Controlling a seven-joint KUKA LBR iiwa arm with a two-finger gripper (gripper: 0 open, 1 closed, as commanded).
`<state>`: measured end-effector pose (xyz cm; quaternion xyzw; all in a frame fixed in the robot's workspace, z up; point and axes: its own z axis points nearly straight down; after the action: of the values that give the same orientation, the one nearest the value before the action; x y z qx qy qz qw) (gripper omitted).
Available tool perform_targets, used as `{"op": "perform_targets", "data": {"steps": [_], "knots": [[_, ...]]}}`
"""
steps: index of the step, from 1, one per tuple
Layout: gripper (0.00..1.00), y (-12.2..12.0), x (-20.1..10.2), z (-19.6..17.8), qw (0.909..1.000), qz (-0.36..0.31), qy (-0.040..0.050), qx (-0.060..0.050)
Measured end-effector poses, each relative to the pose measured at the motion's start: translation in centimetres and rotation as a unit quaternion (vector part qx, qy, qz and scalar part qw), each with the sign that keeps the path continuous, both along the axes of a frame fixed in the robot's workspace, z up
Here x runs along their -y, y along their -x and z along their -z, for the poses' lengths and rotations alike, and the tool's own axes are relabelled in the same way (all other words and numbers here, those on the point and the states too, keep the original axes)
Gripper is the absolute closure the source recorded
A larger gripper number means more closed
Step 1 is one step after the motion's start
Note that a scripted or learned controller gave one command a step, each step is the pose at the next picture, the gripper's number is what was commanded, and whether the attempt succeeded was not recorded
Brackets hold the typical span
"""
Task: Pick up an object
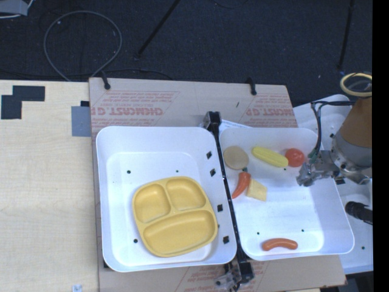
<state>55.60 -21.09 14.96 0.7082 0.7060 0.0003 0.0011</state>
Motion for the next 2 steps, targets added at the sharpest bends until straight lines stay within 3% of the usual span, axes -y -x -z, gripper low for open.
{"op": "perform_targets", "data": {"steps": [2], "knots": [[1.00,0.0,-0.6,-8.2,1.0000,-0.003,-0.0003,0.000]]}}
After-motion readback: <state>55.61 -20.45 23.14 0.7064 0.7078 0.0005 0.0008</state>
